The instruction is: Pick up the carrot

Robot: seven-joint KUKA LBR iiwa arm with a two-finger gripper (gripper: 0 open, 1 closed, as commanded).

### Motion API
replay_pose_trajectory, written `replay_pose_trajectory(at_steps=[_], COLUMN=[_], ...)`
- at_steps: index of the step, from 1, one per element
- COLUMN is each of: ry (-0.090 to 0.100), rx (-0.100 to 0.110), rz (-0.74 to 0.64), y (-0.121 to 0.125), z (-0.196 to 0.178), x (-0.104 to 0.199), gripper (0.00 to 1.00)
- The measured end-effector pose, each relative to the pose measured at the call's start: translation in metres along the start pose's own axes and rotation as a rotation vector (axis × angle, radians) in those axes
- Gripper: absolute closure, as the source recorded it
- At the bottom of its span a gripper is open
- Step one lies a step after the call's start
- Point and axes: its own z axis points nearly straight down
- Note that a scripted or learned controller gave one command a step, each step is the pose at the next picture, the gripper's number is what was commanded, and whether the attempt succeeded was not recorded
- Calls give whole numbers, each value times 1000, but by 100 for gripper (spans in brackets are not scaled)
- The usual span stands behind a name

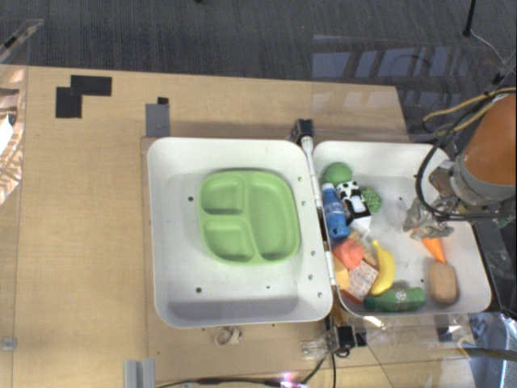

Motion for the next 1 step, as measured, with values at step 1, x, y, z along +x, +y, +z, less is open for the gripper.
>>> replay_pose_trajectory(at_steps=[1], ry=[1], rx=[-1], rz=[0], y=[0], z=[1], x=[0], gripper=[0])
